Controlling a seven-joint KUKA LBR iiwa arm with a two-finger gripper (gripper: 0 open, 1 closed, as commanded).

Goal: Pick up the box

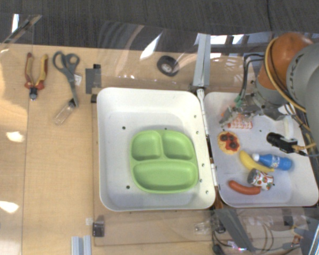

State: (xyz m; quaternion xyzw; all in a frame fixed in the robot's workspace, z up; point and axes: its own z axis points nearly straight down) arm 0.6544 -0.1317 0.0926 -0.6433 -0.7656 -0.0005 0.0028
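Box (240,124), small and red-and-white, lies flat in the right bin (296,189), towards that bin's far left corner. My arm (303,73) reaches in from the right, and its jaws sit just over the far edge of the box. From this slant I cannot tell whether they are open or closed, nor whether they touch the box.

Just nearer me than the box is a round yellow toy pizza (228,142) with red spots. Beyond it, towards the middle of the bin, a banana (248,159) lies beside a blue bottle (275,162). A patterned can (262,180) and a red sausage (244,187) sit close to the near rim.

The left bin (111,106) holds a green plate (163,161) with three compartments. On the counter (48,169), left of the bins, I see red-handled pliers (34,74) and scissors (68,68), with a roll of black tape (168,65) behind the left bin.
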